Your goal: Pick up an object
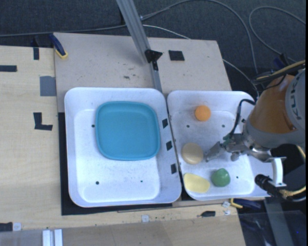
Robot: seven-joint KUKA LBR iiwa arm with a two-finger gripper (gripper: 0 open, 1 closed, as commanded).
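The right bin [180, 102] holds an orange ball [203, 113], a beige round object [192, 152], a yellow object [196, 182] and a green round object [220, 177]. My gripper [213, 152] reaches in from the right and sits low in this bin, just right of the beige object and above the green one. Nothing shows between its fingers, and the gap between them is too small to make out.
The left bin [82, 188] holds a blue square plate [127, 129]. A grey metal pole [138, 29] slants down to the bins' back edge. Cables trail over the dark floor at the upper right. The arm's orange band [272, 109] hangs over the right bin's edge.
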